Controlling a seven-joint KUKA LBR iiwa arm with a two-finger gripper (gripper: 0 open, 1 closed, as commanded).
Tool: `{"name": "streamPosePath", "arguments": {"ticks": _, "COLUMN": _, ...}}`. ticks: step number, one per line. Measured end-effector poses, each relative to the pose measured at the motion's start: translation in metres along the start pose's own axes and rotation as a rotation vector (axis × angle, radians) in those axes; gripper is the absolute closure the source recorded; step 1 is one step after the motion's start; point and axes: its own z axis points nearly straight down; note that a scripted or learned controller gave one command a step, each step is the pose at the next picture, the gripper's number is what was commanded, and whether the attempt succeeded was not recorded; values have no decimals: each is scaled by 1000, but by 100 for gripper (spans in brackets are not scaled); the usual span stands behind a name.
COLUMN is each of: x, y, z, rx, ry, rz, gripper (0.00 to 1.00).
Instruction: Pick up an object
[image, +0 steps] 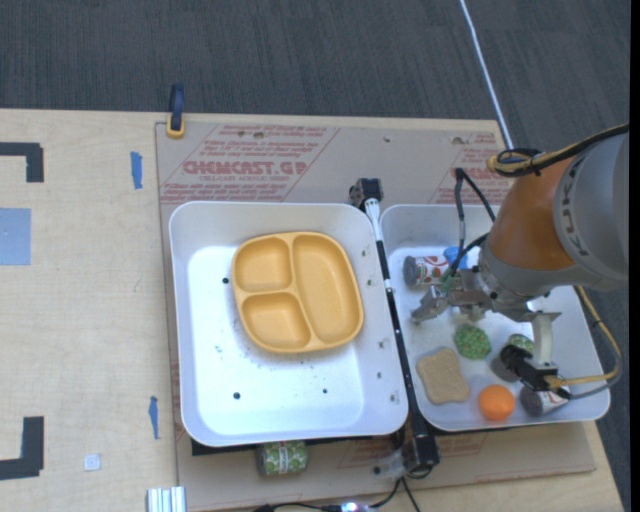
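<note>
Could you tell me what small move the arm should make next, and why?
Probably lower the end effector straight down. It hovers in the right bin beside the small can, above the green piece, with nothing visibly between its fingers, so no object is picked yet.

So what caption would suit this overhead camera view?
Robot arm reaching over right bin of toy food; yellow divided plate in left bin.

1. The left bin (200, 330) holds a yellow three-compartment plate (297, 291), lying flat.
2. The right bin (590, 405) holds a small can (427, 269), a slice of bread (442, 376), a green round item (472, 343) and an orange ball (496, 402).
3. The arm (560, 230) reaches over the right bin, with the gripper (440, 300) low near the can.
4. A green can (283, 459) lies on the bench below the left bin.
</note>
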Motion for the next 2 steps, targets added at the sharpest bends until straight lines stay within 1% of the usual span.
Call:
{"name": "streamPosePath", "arguments": {"ticks": 1, "x": -2, "y": 53, "z": 0, "rx": -1, "ry": -3, "rz": 1, "gripper": 0}}
{"name": "streamPosePath", "arguments": {"ticks": 2, "x": -2, "y": 55, "z": -11, "rx": -6, "ry": -4, "rz": 0, "gripper": 100}}
